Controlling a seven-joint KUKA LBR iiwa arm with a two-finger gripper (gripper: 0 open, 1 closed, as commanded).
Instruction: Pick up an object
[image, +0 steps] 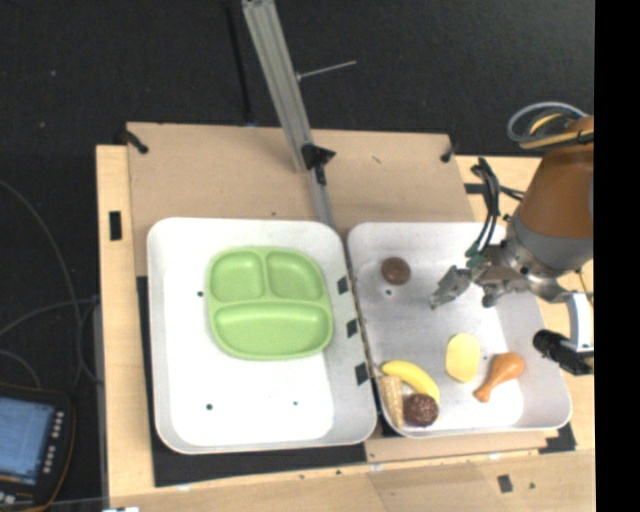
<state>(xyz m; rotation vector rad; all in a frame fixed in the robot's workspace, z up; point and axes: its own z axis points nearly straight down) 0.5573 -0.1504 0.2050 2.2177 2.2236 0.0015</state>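
In the right bin (520, 412) lie several small items. A brown round piece (395, 270) sits at the back left. A pale yellow lump (462, 357) and an orange drumstick shape (498, 375) rest toward the front right. A banana (410, 378) and a dark reddish ball (421, 409) lie in the front left corner. My gripper (469, 289) hangs over the bin's back middle, right of the brown piece and behind the yellow lump. It is open, with nothing between its fingers.
The left bin (175, 400) holds a green divided plate (270, 303). A slanted metal pole (285, 95) rises behind the bins. A tan stick-like piece (392, 402) lies beside the banana. The arm's orange band (560, 200) is at the right edge.
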